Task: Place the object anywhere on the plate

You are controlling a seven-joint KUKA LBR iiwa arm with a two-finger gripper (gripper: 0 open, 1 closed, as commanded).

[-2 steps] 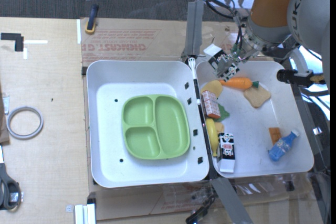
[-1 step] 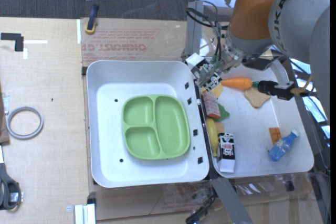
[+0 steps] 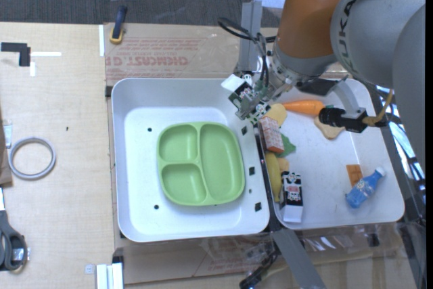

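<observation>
Gripper point(image 3: 254, 105) hung over the seam between the two bins, just up and right of the green plate point(image 3: 201, 163). Finger state: cannot tell, wrist hardware crowded the tips. Red-brown packet point(image 3: 272, 135), probably the object meant, sat right of the plate, touching or just under the tool; held or merely resting, unclear. Carrot point(image 3: 304, 106), milk carton point(image 3: 292, 194) and blue bottle point(image 3: 363, 189) lay farther right of the plate. Plate's three compartments bare, likely awaiting the drop.
</observation>
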